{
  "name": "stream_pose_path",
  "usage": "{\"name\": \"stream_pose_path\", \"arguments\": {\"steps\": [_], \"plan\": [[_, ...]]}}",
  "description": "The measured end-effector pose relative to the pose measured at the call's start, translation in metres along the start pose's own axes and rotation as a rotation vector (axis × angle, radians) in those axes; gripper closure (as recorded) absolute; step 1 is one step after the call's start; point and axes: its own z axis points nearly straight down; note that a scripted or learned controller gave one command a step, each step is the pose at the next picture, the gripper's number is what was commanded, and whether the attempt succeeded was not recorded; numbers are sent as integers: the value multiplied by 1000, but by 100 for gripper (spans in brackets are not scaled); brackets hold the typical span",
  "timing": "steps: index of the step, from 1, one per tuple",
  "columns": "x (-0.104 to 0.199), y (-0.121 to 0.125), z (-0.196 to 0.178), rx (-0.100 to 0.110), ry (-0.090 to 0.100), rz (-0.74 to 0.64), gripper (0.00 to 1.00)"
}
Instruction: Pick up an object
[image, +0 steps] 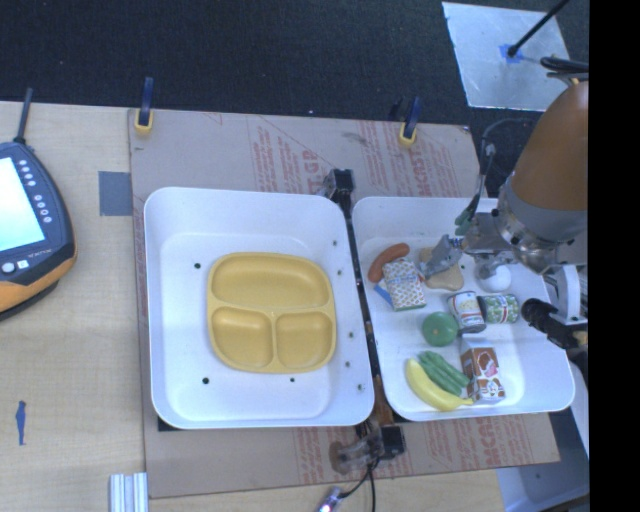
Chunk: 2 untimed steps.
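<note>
Two white bins (160, 300), one yellow divided tray (272, 310), one sausage (388, 261), one banana (430, 387), one green pea pod (443, 370), one green ball (439, 328), two cans (467, 311), two small cartons (404, 284), two clamps (145, 108)

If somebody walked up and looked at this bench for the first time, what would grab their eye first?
Probably the yellow three-compartment plastic tray, alone in the middle of the left white bin. Next, the jumble of small toy foods in the right white bin: a yellow banana, a green round fruit, a reddish sausage. The grey arm with its orange band looms over that bin's far right corner.
</note>
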Motion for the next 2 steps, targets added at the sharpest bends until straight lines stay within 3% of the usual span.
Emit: {"name": "stream_pose_path", "arguments": {"steps": [1,2], "plan": [[-6,-36,110,1,0,-2,0],[-8,-36,100,2,-2,-6,100]]}}
